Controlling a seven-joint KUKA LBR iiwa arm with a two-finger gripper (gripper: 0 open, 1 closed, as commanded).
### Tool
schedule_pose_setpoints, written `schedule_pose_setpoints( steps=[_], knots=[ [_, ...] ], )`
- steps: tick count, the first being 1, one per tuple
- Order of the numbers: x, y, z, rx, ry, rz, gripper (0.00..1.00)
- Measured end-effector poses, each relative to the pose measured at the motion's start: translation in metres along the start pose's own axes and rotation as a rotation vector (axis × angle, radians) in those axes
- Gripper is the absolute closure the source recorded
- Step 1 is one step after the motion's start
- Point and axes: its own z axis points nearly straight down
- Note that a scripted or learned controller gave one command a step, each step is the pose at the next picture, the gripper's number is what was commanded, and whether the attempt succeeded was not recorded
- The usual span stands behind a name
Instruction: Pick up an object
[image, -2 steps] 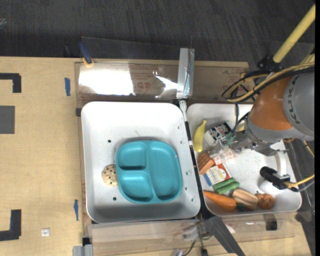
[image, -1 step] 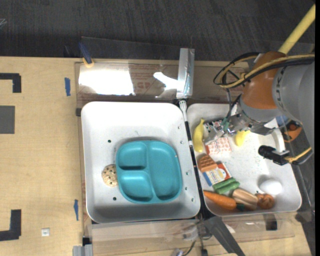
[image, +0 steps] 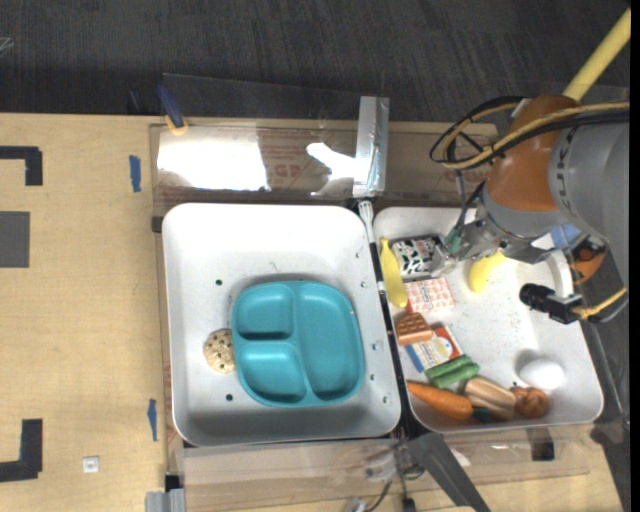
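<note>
The right bin holds several toy foods. My gripper hangs low at the bin's back, between a black-and-white patterned box on its left and a small yellow piece just below and right of it. The grey arm with its orange band comes in from the upper right and hides the gripper's tip. Nothing is visibly held.
A yellow banana lies along the right bin's left wall, with a red-and-white packet, an orange carton, a green pod, a carrot and a white egg nearer the front. The left bin holds a teal divided plate and a cookie.
</note>
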Motion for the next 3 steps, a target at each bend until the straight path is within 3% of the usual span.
schedule_pose_setpoints(
  steps=[1,2,3],
  knots=[
    [0.001,-0.002,0.003,0.008,0.005,0.0,0.0],
    [-0.056,-0.071,-0.046,0.021,0.008,0.138,0.0],
    [-0.049,-0.031,0.019,0.018,0.009,0.033,0.0]
  ],
)
